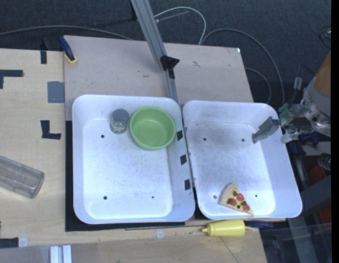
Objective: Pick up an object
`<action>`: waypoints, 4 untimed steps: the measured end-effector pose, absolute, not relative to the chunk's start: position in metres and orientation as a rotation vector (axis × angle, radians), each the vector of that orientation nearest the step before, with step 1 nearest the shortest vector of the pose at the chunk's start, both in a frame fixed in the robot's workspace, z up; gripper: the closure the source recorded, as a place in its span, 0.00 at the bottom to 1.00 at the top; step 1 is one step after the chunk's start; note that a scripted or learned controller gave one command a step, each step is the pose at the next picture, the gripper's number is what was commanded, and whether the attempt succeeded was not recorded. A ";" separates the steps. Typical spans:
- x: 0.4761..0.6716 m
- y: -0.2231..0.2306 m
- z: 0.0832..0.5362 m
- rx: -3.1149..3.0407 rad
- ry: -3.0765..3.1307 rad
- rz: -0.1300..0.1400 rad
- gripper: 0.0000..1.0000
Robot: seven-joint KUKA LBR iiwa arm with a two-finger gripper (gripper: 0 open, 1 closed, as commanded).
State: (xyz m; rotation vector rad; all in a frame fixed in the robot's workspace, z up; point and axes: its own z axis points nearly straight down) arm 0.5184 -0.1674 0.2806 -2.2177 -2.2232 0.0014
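While the arm [322,100] reaches in from the right, the claw [266,129] sits over the far right part of the right bin [241,109], close to its right rim. One grey finger [264,129] shows, pointing left and down toward the bin floor; whether the claw is open or closed cannot be told, and nothing is seen in its grip.

A pizza slice [235,198] lies flat on the near part of the right bin, left of and nearer than the claw, well apart from it.

In the left bin [125,210], a green bowl [152,127] stands upright at the far right corner. A small jar [119,120] stands just left of the bowl.

A yellow bottle [226,228] lies on its side on the bench, just outside the near rim of the right bin. A clear cup [16,176] lies on its side on the bench, left of the left bin.
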 end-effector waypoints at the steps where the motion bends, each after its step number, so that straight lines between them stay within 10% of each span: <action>1: 0.518 -0.168 0.281 -2.218 -2.223 0.001 0.00; 4: 0.518 -0.151 0.105 -2.215 -2.219 0.007 0.00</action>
